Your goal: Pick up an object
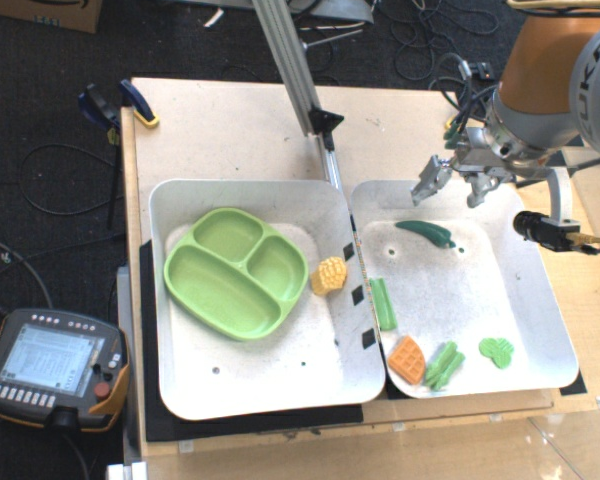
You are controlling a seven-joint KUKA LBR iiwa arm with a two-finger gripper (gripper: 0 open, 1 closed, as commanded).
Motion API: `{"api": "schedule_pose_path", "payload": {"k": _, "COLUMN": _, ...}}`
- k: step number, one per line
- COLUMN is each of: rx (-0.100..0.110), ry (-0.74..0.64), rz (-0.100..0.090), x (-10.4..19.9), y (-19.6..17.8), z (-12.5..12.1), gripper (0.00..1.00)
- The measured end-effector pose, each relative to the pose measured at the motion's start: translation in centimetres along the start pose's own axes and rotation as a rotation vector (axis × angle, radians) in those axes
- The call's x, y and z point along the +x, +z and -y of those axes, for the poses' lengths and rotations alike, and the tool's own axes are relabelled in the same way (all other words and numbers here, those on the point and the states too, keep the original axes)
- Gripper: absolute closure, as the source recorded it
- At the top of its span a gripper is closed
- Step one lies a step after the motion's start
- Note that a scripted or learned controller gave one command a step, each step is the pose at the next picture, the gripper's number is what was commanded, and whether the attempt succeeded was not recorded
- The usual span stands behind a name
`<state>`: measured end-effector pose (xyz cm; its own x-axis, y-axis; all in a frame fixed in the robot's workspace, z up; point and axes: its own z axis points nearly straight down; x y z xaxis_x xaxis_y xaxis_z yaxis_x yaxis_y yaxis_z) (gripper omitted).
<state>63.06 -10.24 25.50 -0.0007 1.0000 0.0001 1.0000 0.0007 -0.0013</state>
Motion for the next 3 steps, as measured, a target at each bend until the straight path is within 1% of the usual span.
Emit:
{"api": "schedule_pose_path", "payload": {"k": 1, "rx": 0.006, "ry": 0.004, "rz": 0.000, "x": -4.6, "y": 12.1, "z": -0.2, "gripper": 0.00}}
{"api": "schedule_pose_path", "payload": {"k": 2, "rx": 0.001, "ry": 0.004, "rz": 0.002, "x": -8.0, "y": 16.2, "z": -1.5, "gripper": 0.00}}
{"api": "schedule_pose_path", "payload": {"k": 3, "rx": -0.002, "ry": 0.001, "rz": 0.002, "x": -7.8, "y": 14.9, "z": -1.6, "gripper": 1.00}}
